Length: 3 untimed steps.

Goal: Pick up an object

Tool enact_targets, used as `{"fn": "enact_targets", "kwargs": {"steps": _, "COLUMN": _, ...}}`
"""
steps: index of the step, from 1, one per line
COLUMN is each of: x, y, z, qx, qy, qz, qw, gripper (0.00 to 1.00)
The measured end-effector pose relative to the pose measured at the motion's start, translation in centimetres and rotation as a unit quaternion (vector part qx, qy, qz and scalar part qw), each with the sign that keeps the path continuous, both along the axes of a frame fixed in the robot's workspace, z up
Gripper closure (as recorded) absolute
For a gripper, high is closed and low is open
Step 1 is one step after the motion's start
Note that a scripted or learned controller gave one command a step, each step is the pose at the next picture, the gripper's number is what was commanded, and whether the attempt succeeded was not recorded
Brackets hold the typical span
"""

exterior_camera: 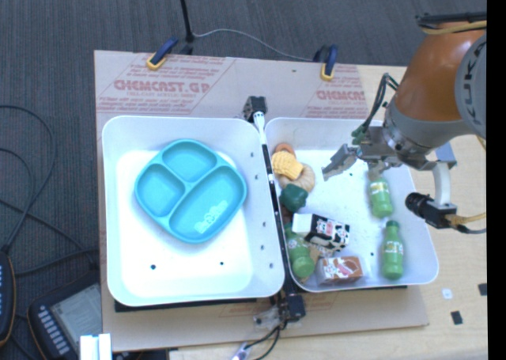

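Two white bins [118, 216] rest on brown board [158, 85]; fingers [341, 162] spread wide, holding nothing.

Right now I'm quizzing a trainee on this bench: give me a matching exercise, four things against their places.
Things:
1. blue divided plate
2. corn cob
3. black-and-white carton
4. gripper

Places:
A. over the right bin's upper middle
B. left bin
C. right bin, lower middle
D. right bin, top left corner

Pairs: 1-B, 2-D, 3-C, 4-A
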<state>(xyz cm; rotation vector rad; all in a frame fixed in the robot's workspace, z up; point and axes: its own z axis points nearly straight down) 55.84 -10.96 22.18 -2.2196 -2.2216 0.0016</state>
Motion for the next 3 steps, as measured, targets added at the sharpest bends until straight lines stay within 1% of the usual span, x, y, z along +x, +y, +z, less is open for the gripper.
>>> {"fn": "enact_targets", "kwargs": {"steps": 1, "x": -5.8, "y": -0.1, "z": -12.2, "qx": -0.0009, "qy": -0.008, "qz": -0.001, "qw": 1.0000, "gripper": 0.00}}
{"fn": "enact_targets", "kwargs": {"steps": 2, "x": -6.4, "y": 0.7, "z": -12.7, "qx": -0.0052, "qy": -0.018, "qz": -0.003, "qw": 0.9998, "gripper": 0.00}}
{"fn": "enact_targets", "kwargs": {"steps": 3, "x": -6.2, "y": 1.3, "z": -11.6, "qx": 0.0013, "qy": -0.018, "qz": 0.000, "qw": 0.9998, "gripper": 1.00}}
